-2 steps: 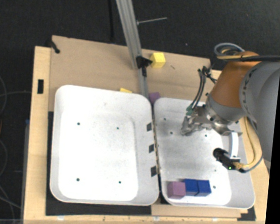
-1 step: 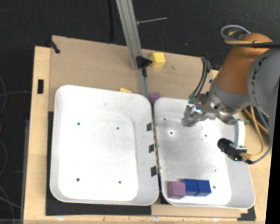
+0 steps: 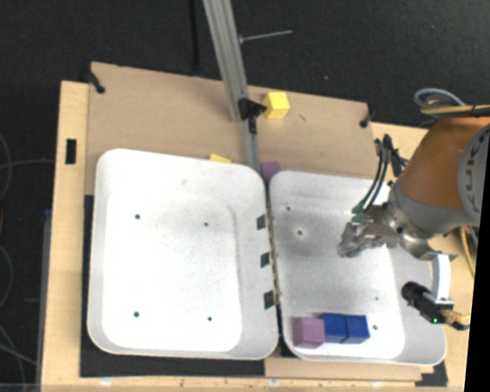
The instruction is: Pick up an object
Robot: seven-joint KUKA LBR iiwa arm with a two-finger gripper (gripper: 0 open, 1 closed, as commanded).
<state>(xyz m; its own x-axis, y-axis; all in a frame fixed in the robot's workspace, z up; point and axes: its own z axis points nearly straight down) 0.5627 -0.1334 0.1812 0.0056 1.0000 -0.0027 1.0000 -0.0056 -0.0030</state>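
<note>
"Have you picked anything up yet?"

"No, I do not think so. My jaws (image 3: 355,242) hang over the middle of the right bin (image 3: 314,202), and I see nothing between them. They look dark and bunched up from here, so I cannot tell if they are spread or pressed together."

"Where are the things you could grab?"

"Two lie at the near edge of the right bin. There is a blue block (image 3: 343,326), and a purple block (image 3: 308,331) touching its left side. Both sit on the bin floor, well apart from my jaws, nearer to you and a bit left of them."

"So what is left to do?"

"Almost all of it, I think. I need to move over one block, go down, close on it and lift."

"Is anything else around?"

"A yellow block (image 3: 277,105) sits far away on the tabletop (image 3: 150,107) by the metal post (image 3: 230,50). The left bin (image 3: 116,221) is beside mine."
</note>
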